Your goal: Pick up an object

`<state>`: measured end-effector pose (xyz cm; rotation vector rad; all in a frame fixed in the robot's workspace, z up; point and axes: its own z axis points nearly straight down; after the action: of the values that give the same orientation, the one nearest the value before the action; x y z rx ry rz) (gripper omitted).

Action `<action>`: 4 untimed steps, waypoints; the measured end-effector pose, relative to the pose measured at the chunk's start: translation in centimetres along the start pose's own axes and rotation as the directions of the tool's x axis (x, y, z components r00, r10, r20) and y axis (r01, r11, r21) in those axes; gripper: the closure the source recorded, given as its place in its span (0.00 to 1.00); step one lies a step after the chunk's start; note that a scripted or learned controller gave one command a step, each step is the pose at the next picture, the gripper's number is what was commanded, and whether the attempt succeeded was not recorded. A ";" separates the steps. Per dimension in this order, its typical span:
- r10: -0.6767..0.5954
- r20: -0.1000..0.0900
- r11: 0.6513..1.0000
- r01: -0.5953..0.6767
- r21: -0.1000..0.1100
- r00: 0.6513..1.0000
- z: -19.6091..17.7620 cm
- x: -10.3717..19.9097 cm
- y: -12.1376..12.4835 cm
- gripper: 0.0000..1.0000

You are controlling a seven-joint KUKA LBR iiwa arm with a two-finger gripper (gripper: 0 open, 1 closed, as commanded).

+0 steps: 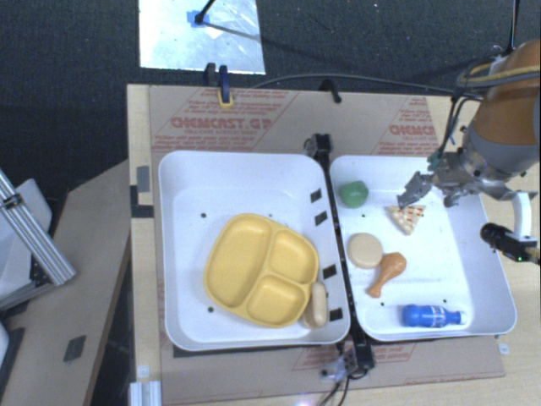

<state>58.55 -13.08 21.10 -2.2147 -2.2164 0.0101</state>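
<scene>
The right bin [482, 260] holds a green ball [353, 194], a tan wedge-shaped slice with a grid pattern [407, 218], a round beige disc [365, 249], an orange-brown drumstick [387, 271] and a blue bottle [429, 315] lying on its side. My gripper [433, 194] hangs over the back of this bin, just up and right of the slice. It is open, with nothing between its fingers. The left fingertip [412, 193] is close above the slice's upper edge.
The left bin [186, 227] holds a yellow divided tray [262, 269] with a beige bread-like piece [316, 304] against its front right corner. A black divider [336, 244] runs between the bins. The grey and orange arm [507, 117] fills the upper right.
</scene>
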 end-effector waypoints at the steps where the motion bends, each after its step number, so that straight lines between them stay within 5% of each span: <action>1: -0.002 0.002 1.000 0.002 -0.012 1.000 -0.7 0.0 0.3 0.00; 3: -0.001 0.001 1.000 0.001 -0.009 1.000 10.2 -1.0 -0.1 0.00; 4: -0.001 0.001 1.000 0.001 -0.010 1.000 12.7 -1.0 -0.1 0.00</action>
<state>58.36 -14.02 8.36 -2.2191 -2.2229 0.0004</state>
